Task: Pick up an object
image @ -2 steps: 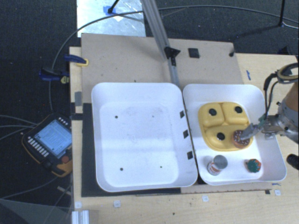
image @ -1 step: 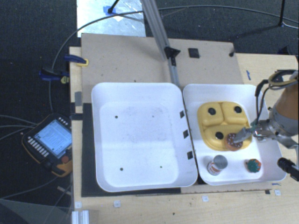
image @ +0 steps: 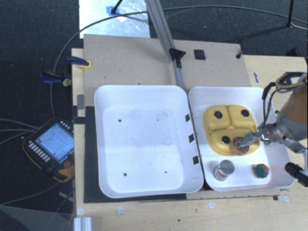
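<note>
Two white bins sit on the desk, and the right bin [image: 199, 100] holds one yellow tray [image: 226, 124], one small can [image: 224, 169], one green-orange toy [image: 261, 170] and one brown ring [image: 239, 146] beneath the claw [image: 246, 141], whose grip I cannot tell.

Left bin [image: 103, 129] lies open; yellow tray [image: 226, 124] crowds the right bin [image: 199, 100].

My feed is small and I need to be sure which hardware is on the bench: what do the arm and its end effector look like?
The arm is grey and rounded, with an orange band above the wrist and a black cable looping along its upper side. Its wrist section is metallic grey. The end effector is a slim, silver-grey fingered piece. A black part juts out below the wrist.
</note>
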